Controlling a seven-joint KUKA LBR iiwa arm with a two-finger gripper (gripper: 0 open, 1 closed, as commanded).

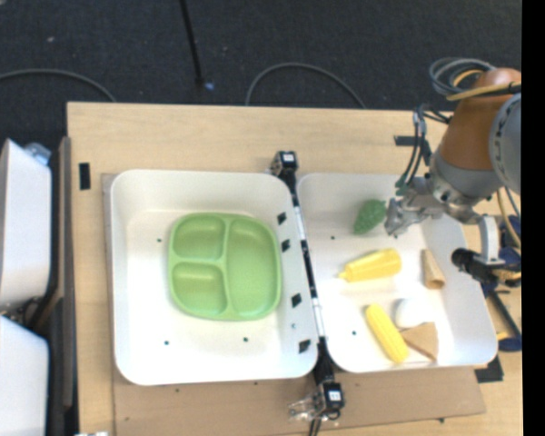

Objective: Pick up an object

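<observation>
Claw of mine hangs low in the right white bin, just beside the small green leafy toy at upper middle-right of the frame, probably lined up to grasp it; I cannot tell if it is apart or together.

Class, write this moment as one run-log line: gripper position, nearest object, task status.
gripper: over right bin | nearest: green object, beside it | left bin: green tray | pick: not yet done
</observation>
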